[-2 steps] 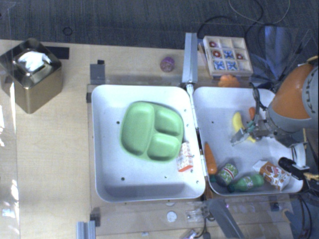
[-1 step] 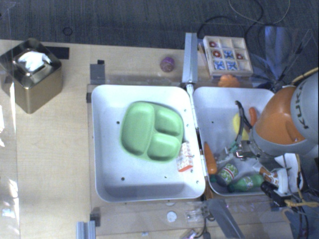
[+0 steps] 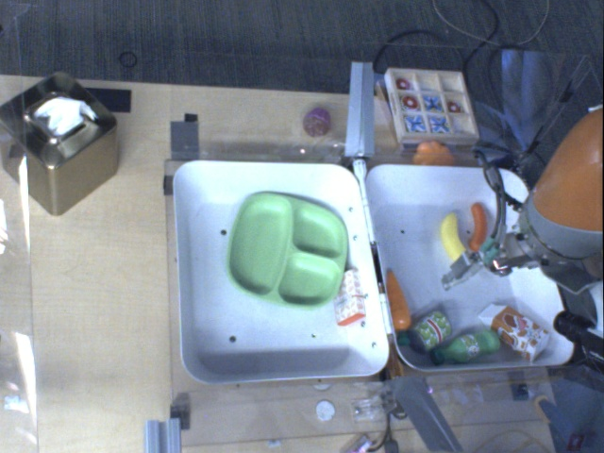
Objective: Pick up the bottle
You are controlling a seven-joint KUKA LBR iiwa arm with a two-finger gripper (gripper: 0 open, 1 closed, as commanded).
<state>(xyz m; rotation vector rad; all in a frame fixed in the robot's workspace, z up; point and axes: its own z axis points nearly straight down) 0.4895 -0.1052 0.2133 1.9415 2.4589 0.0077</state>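
Green plastic bottle (image 3: 469,346): lying on its side in the right white bin (image 3: 415,206), near edge, long axis roughly left-right. Hand (image 3: 462,272): above bin centre, holding nothing; finger spread cannot be told. The bottle lies nearward of the hand.

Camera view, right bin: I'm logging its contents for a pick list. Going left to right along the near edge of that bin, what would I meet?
Carrot → small can → green bottle → snack carton, all near the front wall of the right bin.
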